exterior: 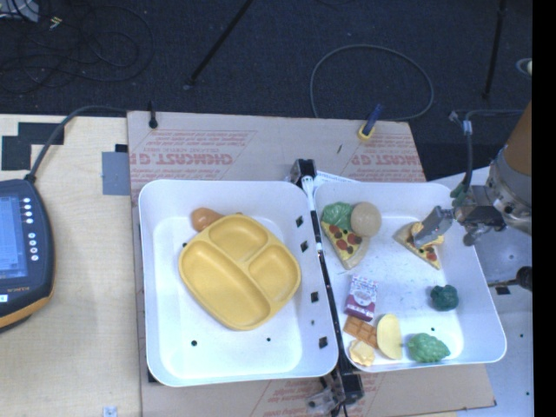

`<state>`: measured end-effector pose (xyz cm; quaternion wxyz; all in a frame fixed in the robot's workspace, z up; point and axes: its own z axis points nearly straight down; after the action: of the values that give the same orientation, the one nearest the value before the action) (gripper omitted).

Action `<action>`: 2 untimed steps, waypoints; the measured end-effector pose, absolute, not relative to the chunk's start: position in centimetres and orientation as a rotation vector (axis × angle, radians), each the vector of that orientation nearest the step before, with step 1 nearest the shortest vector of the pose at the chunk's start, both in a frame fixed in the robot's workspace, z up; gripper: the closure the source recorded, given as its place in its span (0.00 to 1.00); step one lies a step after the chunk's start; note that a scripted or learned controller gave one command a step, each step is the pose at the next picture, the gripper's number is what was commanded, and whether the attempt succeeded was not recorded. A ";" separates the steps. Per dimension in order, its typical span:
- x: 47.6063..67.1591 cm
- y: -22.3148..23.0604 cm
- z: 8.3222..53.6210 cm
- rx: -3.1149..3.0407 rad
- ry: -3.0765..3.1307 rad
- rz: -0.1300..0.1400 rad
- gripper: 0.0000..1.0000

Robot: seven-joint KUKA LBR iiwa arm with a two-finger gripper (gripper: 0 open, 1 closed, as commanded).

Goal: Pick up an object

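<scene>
Now over the right bin (486,320): hand (432,226) directly above pizza slice (423,244), grip unclear. Left of slice, tan ball (366,218); below it, dark green toy (444,297).

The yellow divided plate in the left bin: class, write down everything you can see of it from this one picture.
The yellow divided plate looks like smooth, matte plastic, rounded at the corners and split by raised ridges into three compartments, two smaller and one larger. It lies flat and right way up, turned at a slant, on the floor of the left white bin, towards its middle. Nothing lies in its compartments. An orange-brown object peeks out at its upper left edge, partly hidden; whether they touch cannot be told.
</scene>
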<state>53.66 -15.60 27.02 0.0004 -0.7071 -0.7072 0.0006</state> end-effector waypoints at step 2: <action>64.6 -13.6 8.8 -2.217 -2.229 0.000 0.00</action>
<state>64.59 -13.59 8.79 -0.0012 -0.7052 -0.7090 -0.0001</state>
